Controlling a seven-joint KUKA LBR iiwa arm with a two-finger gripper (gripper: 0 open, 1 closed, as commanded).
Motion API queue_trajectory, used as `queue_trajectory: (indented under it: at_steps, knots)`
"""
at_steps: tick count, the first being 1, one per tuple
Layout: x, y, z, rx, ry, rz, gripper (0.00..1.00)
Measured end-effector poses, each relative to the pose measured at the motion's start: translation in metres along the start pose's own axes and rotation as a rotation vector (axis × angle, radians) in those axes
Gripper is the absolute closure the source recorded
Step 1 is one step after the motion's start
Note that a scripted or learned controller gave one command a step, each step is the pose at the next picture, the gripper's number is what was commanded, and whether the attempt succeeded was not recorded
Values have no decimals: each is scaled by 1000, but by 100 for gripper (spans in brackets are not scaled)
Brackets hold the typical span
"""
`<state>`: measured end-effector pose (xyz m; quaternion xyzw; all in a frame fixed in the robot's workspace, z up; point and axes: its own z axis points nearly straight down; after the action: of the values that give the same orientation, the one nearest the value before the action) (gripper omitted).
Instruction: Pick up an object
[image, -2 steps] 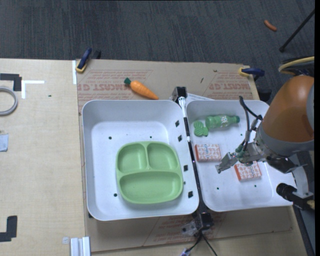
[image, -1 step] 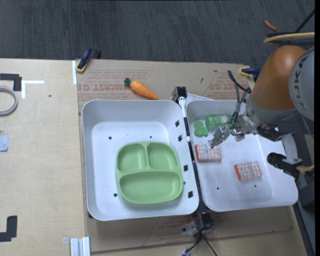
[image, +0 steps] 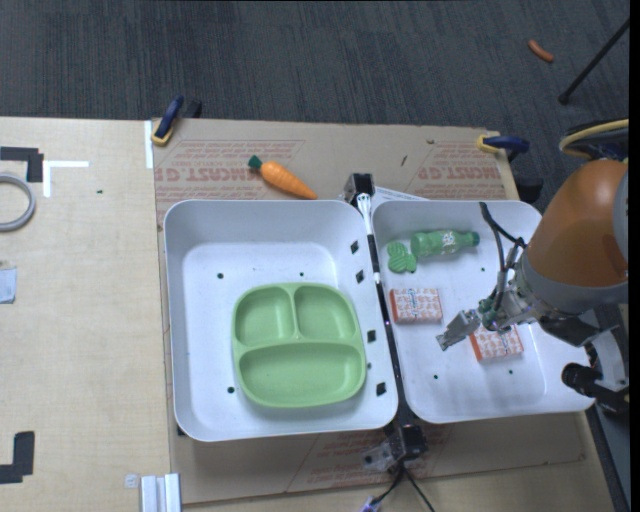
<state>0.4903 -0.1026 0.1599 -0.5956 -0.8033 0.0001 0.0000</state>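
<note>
**Operator:** Currently, where is the gripper (image: 468, 328)?

**Technician:** Low inside the right bin (image: 455, 395), reaching in from the right. Its grey fingers splay toward the bin's centre, and whether they are apart or together cannot be told — the wrist and its cabling cover most of them. Nothing is visible between them.

**Operator:** Nearest candidate object?

**Technician:** A small red-and-white packet (image: 497, 345), lying flat on the bin floor just beside the gripper and partly under the wrist. A second packet of the same kind (image: 416, 305) lies flat nearer the bin's left wall. Toward the far end: a green bottle (image: 444, 241) on its side, with a green cap-like piece (image: 402, 259) just beside it.

**Operator:** Handling properties?

**Technician:** Judged light and thin, probably card or foil (material not confirmed). A flat item offers little height — take hold across the short edges, fingers close to the floor. The surface may be slick; it could slide rather than lift.

**Operator:** The left bin (image: 190, 330)?

**Technician:** It holds a green divided plate (image: 298, 345). A toy carrot (image: 283, 177) lies on the cardboard (image: 450, 165) beyond the bins.
</note>
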Motion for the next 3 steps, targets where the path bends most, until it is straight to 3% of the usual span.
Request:
queue_trajectory:
  at_steps: [1, 2, 3]
  knots:
    - [-26, 83, 64, -8, -3, -32, 0]
    - [-12, 21, 5, 0, 0, -57, 0]
    - [34, 78, -32, -1, -1, -233, 0]
